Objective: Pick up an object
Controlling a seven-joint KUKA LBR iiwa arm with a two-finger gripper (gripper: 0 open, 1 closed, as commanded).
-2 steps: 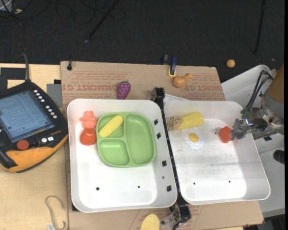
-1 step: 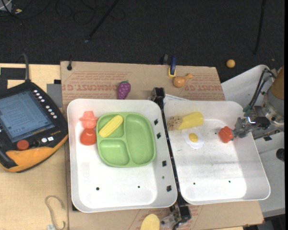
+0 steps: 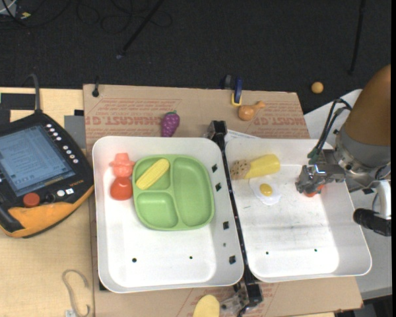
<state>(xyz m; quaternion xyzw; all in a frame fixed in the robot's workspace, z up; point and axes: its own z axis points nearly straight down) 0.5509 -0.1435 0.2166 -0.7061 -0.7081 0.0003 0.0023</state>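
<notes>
Hovering at right of frame, your claw (image 3: 310, 180) sits low in the right bin (image 3: 297, 243), seemingly pinching a small red object (image 3: 311, 189), likely mid-grasp rather than lifted.

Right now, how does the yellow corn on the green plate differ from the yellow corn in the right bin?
The corn on the green plate is smaller and lies in the plate's upper left compartment, in the left bin. The corn in the right bin is bigger, rests straight on the bin floor, and has a brownish speckled end. Both are yellow and lie tilted the same way.
</notes>
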